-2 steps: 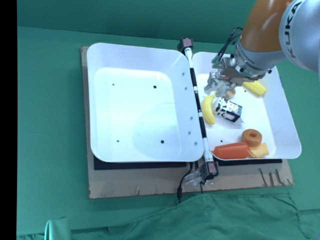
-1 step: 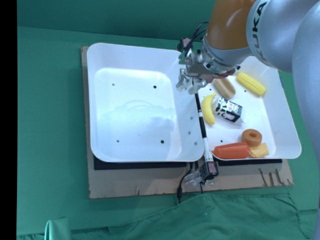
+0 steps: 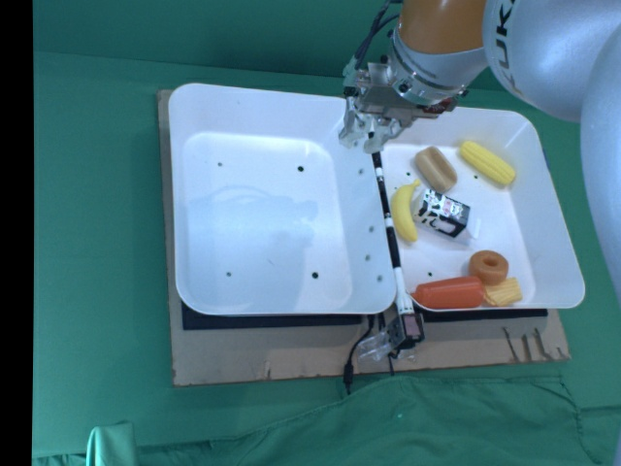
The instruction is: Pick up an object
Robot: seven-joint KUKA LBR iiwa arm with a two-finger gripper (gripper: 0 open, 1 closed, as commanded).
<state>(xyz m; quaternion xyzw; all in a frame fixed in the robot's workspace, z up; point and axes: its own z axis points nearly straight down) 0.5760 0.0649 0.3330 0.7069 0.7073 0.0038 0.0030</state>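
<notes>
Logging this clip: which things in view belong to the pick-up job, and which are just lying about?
Job:
gripper
banana
corn cob
hot dog bun
milk carton
doughnut
red sausage
waffle piece
right bin

Lying about:
left bin
cardboard base
green cloth

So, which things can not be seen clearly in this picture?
- Pincer, camera view: its fingers are too small and tangled with cables to judge, and the wrist covers them from above.
- Milk carton: the print is too small to read.
- Banana: one end is tucked against the carton, so whether they touch is unclear.
- Yellow waffle piece: partly behind the red sausage.
- Arm: cut off by the top and right edges.
</notes>
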